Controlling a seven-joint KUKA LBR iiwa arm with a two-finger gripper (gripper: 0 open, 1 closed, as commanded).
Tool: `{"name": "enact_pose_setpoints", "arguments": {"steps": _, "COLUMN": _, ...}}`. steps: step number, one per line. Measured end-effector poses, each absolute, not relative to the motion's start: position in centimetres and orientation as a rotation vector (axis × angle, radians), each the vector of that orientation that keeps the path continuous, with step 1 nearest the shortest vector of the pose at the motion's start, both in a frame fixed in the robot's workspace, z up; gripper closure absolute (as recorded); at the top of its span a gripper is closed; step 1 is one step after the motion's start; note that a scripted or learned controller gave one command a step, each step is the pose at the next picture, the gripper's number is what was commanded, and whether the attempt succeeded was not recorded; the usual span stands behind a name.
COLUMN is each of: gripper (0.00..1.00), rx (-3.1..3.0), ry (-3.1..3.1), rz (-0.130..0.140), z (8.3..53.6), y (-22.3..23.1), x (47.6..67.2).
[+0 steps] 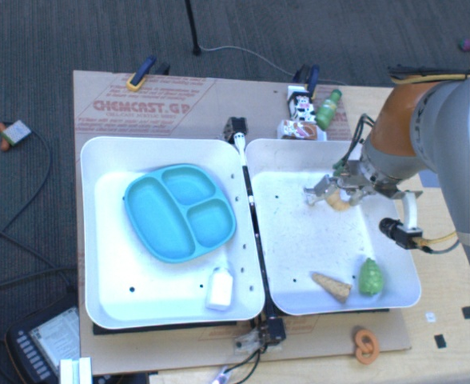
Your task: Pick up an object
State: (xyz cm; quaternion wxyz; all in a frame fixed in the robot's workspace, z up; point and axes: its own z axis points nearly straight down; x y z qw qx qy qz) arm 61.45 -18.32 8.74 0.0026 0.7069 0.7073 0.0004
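Note:
My gripper (pixel 324 192) hangs low over the upper right part of the right bin (pixel 299 246), its metal fingers pointing left. A small tan object (pixel 339 204) lies just below and right of the fingertips, touching or very near them. A tan cone-shaped piece (pixel 331 286) and a green leafy toy (pixel 371 278) rest near the bin's front right corner. In the left bin (pixel 107 214) sit a blue divided plate (pixel 181 211) and a small white bottle (pixel 220 287).
The grey arm with its orange band (pixel 403 126) covers the right bin's far right corner. A green bottle and clutter (pixel 311 116) stand behind the bins. An orange ring (pixel 366 345) lies on the board in front.

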Motion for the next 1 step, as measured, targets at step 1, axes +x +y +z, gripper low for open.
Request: {"name": "enact_pose_setpoints", "arguments": {"steps": 1, "gripper": 1.00, "rx": 2.212, "ry": 2.216, "rz": 0.001, "z": 9.82, "y": -18.41, "x": 61.54}}
